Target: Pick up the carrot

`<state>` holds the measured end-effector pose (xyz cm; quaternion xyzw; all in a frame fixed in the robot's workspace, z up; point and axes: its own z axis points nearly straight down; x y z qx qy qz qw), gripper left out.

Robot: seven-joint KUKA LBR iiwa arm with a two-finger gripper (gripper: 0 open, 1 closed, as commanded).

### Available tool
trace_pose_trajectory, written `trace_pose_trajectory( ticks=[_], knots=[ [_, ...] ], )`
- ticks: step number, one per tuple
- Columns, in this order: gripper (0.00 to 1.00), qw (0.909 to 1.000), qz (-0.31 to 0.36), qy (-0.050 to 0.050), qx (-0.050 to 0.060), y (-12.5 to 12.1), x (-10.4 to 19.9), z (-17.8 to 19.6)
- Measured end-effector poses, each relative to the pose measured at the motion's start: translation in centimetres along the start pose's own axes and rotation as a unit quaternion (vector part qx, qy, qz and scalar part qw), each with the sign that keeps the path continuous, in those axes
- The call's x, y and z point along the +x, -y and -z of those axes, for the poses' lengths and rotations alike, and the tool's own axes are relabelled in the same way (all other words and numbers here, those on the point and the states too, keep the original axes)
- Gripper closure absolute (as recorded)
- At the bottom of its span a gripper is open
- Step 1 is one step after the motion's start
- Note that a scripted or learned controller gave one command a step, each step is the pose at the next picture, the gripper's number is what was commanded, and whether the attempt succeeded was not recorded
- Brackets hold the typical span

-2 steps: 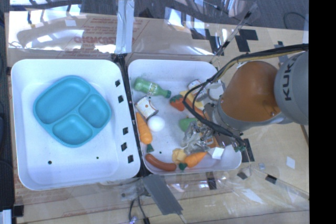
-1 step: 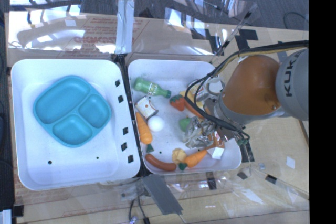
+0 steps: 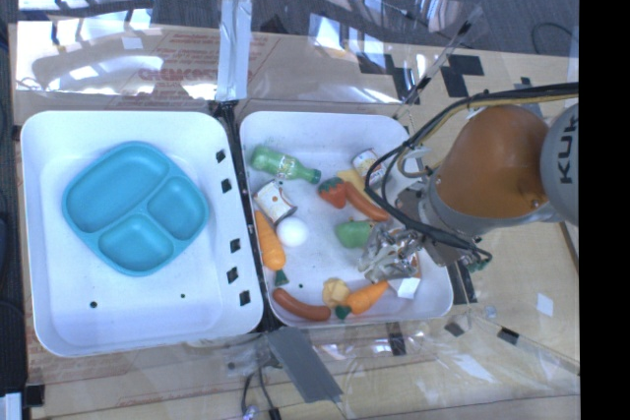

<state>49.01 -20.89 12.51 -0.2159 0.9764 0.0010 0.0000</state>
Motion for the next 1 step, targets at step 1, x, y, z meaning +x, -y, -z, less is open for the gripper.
trace_pose_trajectory(
  ticks=[1],
  knots=[
    [1.0, 0.9985, 0.055, -0.001, -0.002, -7.31, -3.89, 1.67]
  ],
)
